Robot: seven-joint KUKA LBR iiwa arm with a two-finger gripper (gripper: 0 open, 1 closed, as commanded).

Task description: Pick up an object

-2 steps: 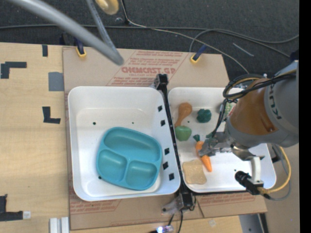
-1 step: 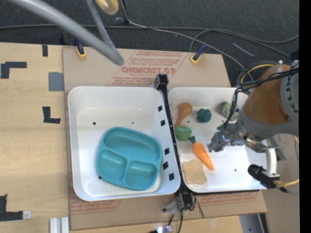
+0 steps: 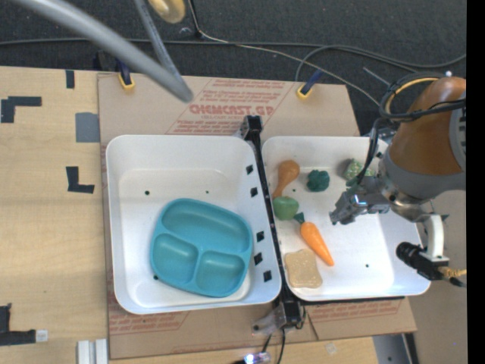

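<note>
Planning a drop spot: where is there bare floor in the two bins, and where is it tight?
Left bin: bare strip along the far wall and left side, around the blue divided tray.
Right bin: bare floor toward its near right corner, right of the carrot and bread slice.
Crowded: by the divider, and under the gripper.

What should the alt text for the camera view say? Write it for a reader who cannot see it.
A grey-and-orange robot arm's gripper hovers over the right bin, which holds a carrot, bread slice and other toy foods. The left bin holds a teal divided tray.
</note>
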